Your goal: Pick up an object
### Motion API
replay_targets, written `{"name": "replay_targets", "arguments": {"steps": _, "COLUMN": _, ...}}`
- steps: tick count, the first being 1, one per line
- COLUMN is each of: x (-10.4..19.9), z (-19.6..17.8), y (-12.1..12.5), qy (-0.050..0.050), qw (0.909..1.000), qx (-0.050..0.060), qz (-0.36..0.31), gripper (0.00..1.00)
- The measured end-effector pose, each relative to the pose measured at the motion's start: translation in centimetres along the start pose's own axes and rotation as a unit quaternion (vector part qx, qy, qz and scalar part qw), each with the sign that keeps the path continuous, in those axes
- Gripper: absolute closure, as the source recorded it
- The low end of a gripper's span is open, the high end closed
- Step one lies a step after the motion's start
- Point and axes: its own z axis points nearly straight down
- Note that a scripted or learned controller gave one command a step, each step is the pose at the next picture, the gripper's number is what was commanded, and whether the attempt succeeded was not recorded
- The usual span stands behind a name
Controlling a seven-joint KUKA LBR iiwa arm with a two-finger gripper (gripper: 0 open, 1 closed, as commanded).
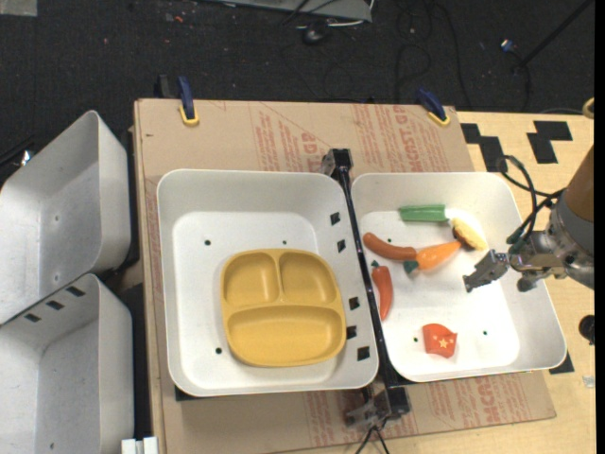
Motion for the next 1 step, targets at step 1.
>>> {"name": "replay_targets", "arguments": {"steps": 1, "x": 0.06, "z": -0.58, "y": 0.25, "qy": -0.001, "qw": 1.0, "qx": -0.006, "qz": -0.002, "gripper": 0.0}}
